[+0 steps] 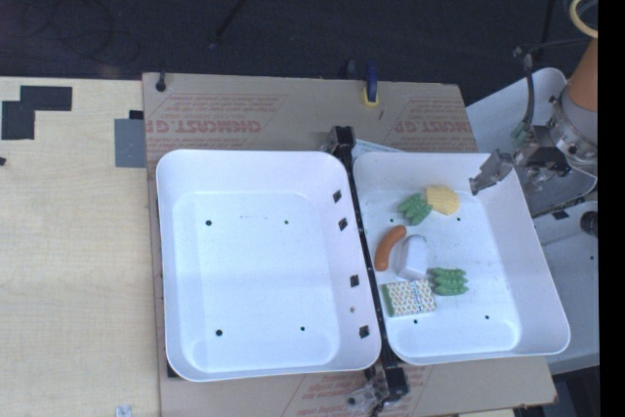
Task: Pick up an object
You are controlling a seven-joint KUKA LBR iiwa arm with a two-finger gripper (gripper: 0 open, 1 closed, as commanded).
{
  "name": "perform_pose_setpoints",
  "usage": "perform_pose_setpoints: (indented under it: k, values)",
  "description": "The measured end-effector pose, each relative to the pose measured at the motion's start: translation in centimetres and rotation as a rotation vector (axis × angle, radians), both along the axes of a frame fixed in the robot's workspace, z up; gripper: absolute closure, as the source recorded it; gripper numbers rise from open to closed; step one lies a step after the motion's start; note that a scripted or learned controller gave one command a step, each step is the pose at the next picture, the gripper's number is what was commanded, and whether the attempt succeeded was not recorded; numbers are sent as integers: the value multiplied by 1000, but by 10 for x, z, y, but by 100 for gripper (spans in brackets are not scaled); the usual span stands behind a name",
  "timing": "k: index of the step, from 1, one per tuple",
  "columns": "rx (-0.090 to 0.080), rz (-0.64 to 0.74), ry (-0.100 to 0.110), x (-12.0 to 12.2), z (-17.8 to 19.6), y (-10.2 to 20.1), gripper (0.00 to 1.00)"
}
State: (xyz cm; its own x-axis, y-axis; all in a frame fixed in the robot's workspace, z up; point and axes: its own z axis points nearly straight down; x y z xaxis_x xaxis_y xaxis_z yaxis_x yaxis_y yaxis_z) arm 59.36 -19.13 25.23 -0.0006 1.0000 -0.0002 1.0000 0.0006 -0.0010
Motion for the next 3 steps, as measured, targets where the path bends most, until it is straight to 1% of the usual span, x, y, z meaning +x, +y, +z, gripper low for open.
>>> perform_pose_setpoints:
  k: [1,2,3]
  values:
    - [0,1,1,0,10,0,100]
    - [1,5,-3,-7,97,96,100]
    - [0,2,0,-5,141,170,100]
